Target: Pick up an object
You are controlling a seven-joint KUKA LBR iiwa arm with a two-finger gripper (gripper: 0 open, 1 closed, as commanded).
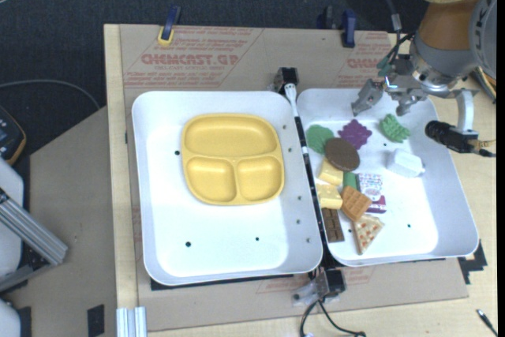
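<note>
My gripper (388,100) hangs over the far part of the right bin (442,237), its two fingers spread open with nothing between them. Just in front of it lie a green ridged piece (394,127) and a purple grape bunch (356,133). Further toward the bin's left side sit a green leaf-shaped piece (318,137), a brown round cookie (342,155), yellow cheese blocks (330,177), an orange waffle piece (356,204), a pizza slice (366,232), a dark chocolate bar (333,225) and a small printed packet (372,185). A white block (407,163) rests toward the right.
The left bin (158,233) holds a yellow three-compartment plate (233,157). A black divider with screws runs between the two bins. Blue and yellow clamps hold the cardboard base at the far edge. The right bin's near right corner has bare floor.
</note>
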